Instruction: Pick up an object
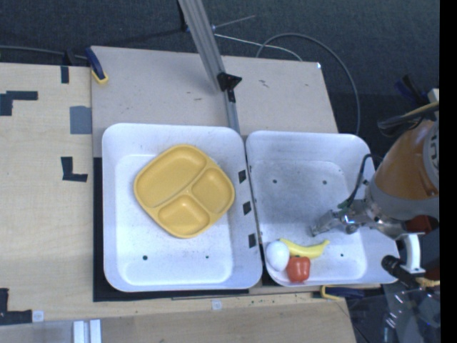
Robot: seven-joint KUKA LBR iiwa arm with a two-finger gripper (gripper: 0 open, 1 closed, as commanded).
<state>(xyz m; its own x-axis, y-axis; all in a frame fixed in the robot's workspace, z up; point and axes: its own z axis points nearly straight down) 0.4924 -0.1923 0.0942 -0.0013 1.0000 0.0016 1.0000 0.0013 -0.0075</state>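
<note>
Arm enters from the right; gripper [323,226] sits low over the right bin [300,148], above its scuffed floor. Cannot tell how the gripper is set; nothing visible in its grasp. Three candidate objects cluster at the right bin's near edge: white egg-shaped object [275,255], banana [307,248] just beside and touching it, red pepper-like object [299,268] just below the banana. Gripper is near the banana but apart from it. Left bin [114,191] holds a yellow three-compartment plate [183,190], lying flat.
</note>
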